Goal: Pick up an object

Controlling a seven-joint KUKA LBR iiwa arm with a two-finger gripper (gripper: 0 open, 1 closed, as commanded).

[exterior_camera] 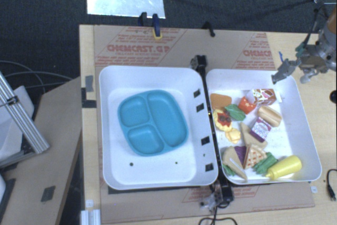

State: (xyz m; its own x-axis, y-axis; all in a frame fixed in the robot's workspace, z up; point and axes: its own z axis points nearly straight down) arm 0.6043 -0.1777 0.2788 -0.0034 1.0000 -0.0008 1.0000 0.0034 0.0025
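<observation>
Yellow bottle (284,166) at right bin's (304,113) near corner, well apart from jaws (292,72) hovering open over its far rim.

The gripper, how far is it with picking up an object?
Done: nothing looks picked yet; the toy foods, such as the yellow bottle and the hot dog, lie in the right bin. In hand: the gripper hangs above that bin's far right corner, with nothing visible between its fingers. Left: descend, grasp one item and lift it.

Toy food items (253,134) heaped loosely in right bin (305,113).
</observation>
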